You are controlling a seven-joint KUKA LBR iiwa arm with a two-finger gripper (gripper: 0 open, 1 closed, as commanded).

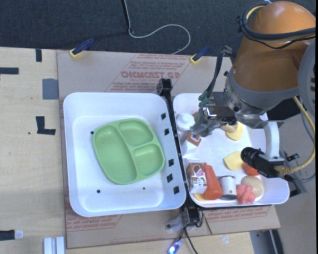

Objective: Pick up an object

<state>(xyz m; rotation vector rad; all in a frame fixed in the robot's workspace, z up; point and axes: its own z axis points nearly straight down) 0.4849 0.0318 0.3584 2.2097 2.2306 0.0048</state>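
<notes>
In the right bin [257, 197], toward its far-left corner, the gripper [201, 125] sits low over the clutter, the grey arm [265, 83] with its orange band [278, 36] coming in from the right above it. The arm's bulk hides the grip state: cannot tell, and nothing is seen held. Candidate objects: a small white bottle [184, 121] just left of the gripper, a small brown piece [194, 138] just near of it, touching or nearly so. Further off toward the near side lie a yellow piece [232, 161], a red packet [204, 180] and a pink item [247, 192]. The left bin [74, 157] carries a green divided plate [129, 151]. Judgement: the brown piece, directly on the gripper's near side, is the likeliest target; its long axis is too small to read.
</notes>
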